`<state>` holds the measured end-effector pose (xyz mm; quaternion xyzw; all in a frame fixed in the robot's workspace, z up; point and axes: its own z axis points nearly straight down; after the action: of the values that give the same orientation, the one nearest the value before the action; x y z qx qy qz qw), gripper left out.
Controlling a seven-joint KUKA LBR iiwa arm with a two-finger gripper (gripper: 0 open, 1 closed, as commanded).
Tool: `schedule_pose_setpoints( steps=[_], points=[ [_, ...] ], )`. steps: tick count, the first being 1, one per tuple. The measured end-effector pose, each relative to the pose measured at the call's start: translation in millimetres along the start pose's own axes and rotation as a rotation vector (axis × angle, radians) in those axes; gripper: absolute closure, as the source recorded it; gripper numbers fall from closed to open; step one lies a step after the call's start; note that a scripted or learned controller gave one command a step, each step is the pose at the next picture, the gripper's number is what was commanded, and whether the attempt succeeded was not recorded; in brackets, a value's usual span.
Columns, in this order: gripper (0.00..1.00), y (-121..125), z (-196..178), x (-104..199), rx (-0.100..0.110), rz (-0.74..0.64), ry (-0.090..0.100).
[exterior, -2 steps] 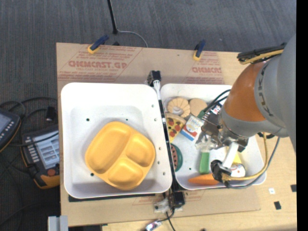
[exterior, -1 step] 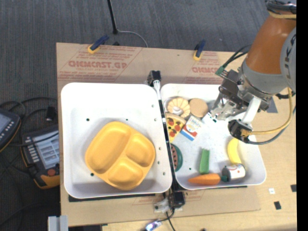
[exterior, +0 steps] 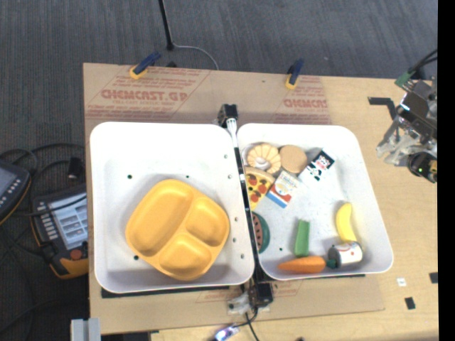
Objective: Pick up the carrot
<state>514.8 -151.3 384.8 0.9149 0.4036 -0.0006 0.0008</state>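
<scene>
1. We see the carrot (exterior: 302, 265) lying on its side along the near wall of the right bin (exterior: 370, 190), its thick end toward the right.
2. Just right of the carrot, touching or nearly touching it, lies a small white can with a red label (exterior: 346, 254).
3. A green block (exterior: 303, 237) stands just above the carrot, and a banana (exterior: 345, 222) lies above the can, near the bin's right wall.
4. Toward the far left corner of the same bin we find a cluster: a round pastry-like toy (exterior: 261, 156), a tan round cookie-like piece (exterior: 292, 158), a pizza slice (exterior: 257, 184), a small white carton with red and blue print (exterior: 285, 188) and a small black-and-white packet (exterior: 320, 166).
5. A dark round slice with a green rim (exterior: 260, 234) sits against the wall between the two bins.
6. The left bin (exterior: 106, 190) holds a yellow divided plate (exterior: 178, 227), tilted slightly and resting toward the near side.
7. The pincer (exterior: 411, 148) is at the right edge of the surface (exterior: 398, 275), outside the bins and well apart from the carrot.
8. We cannot tell whether the pincer is open or closed; nothing shows between its tips.
9. Two clamps, yellow and blue (exterior: 144, 65), hold the brown board at the far edge.
</scene>
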Motion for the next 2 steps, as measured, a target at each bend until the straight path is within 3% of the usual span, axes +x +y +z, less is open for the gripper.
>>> schedule_pose_setpoints(
  steps=[1, 2],
  points=[
    [1.00, 29.9, 154.1, -61.8, 0.003, -0.219, 0.000],
    [1.00, 30.2, 144.3, -61.3, 0.003, -0.220, -0.001]
  ],
)
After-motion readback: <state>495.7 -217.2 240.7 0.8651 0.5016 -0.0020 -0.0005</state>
